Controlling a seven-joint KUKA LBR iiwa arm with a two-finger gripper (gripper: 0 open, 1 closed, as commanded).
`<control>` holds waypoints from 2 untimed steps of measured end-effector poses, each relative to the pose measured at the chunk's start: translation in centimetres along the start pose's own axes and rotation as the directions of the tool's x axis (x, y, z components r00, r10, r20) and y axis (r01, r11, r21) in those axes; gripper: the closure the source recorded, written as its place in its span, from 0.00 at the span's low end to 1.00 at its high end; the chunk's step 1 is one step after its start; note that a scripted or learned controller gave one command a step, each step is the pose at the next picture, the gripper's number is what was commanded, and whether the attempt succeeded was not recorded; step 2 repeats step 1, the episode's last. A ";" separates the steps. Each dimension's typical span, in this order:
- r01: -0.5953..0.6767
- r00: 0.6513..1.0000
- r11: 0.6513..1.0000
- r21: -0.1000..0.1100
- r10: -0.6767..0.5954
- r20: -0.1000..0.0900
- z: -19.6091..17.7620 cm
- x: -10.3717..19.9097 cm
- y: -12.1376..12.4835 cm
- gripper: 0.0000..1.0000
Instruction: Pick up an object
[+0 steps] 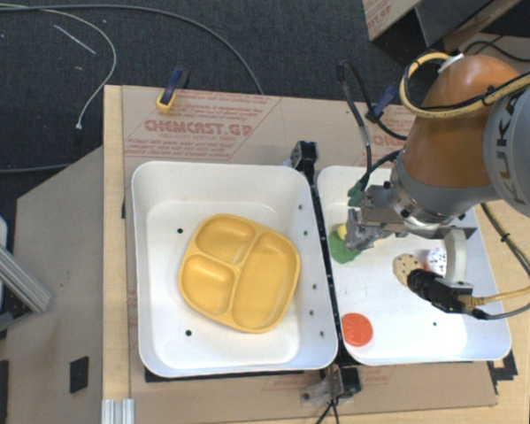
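We record the hand [360, 231] low in the right bin [479, 346], directly over a green, rounded object [341, 247] by that bin's left wall; we cannot tell how far it is open or whether it grips anything. A flat orange disc [356, 328] lies toward the bin's near left corner. The left bin [155, 272] holds a glossy yellow three-compartment plate [240, 272].

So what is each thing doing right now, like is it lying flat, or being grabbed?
Yellow plate: lying flat in the left bin, right side up, its compartments bare.
Orange disc: flat on the right bin floor, untouched.
Green thing: on the right bin floor, right under the gripper.
Gripper: down low at the green thing; grip hidden.
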State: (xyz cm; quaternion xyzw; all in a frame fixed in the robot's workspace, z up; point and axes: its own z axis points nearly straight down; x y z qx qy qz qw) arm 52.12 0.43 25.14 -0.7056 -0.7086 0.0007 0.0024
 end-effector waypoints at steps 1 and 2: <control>0.000 1.000 1.000 0.000 0.000 0.001 1.5 5.7 -1.0 1.00; 0.000 1.000 1.000 0.000 0.000 0.001 1.5 5.7 -1.0 1.00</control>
